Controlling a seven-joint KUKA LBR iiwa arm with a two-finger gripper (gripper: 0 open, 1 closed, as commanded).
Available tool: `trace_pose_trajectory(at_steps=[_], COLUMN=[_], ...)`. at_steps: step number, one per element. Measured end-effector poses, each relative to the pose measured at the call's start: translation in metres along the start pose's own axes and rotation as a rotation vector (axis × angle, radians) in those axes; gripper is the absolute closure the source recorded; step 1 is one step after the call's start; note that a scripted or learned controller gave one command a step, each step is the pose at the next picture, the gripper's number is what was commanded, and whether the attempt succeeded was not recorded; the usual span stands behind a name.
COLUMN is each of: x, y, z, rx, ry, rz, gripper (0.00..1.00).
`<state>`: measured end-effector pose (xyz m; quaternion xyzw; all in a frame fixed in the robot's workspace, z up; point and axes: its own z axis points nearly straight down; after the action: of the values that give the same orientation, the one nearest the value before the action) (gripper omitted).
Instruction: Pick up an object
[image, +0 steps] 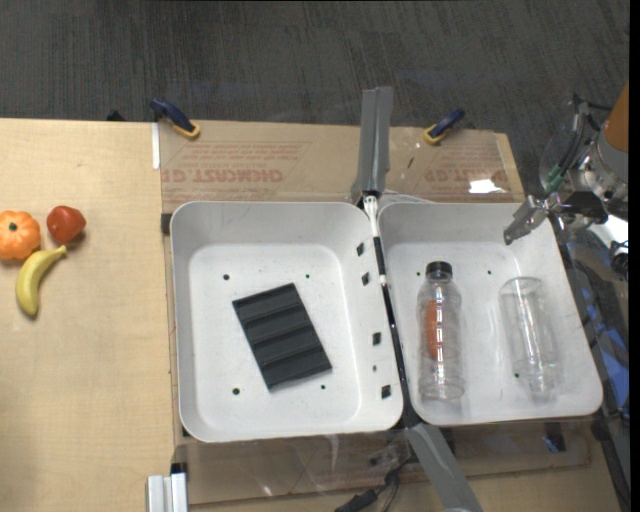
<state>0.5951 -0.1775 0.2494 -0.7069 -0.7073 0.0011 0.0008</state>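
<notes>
While the arm reaches in from the right, its pincer (522, 226) hangs over the far right corner of the right bin (400, 300), and whether it is apart or together I cannot tell from this angle. Nothing shows between its tips. Two bottles lie in that bin, both lengthwise with their necks toward the far wall. A clear bottle with a black cap (440, 330) and something orange inside rests left of centre, well apart from the pincer. An empty clear bottle (528, 335) lies just to its right, nearer the pincer but still below it in the view and not touched. In the left bin (190, 300) a black ribbed block (281, 335) lies at a slant. On the tabletop (80, 400), far left, sit an orange (17, 236), a red apple (66, 224) and a banana (35, 280).
</notes>
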Motion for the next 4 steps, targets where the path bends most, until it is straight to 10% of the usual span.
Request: trace_pose_trajectory(at_steps=[1,2,3,4], x=[0.086,0.078,0.067,0.068], y=[0.004,-0.026,-0.003,-0.083], z=[0.110,0.158,0.153,0.159], rx=[0.001,-0.001,-0.003,0.000], ry=[0.000,0.000,0.000,0.001], rz=[-0.120,-0.256,-0.066,-0.065], gripper=[0.00,0.00,0.00,0.00])
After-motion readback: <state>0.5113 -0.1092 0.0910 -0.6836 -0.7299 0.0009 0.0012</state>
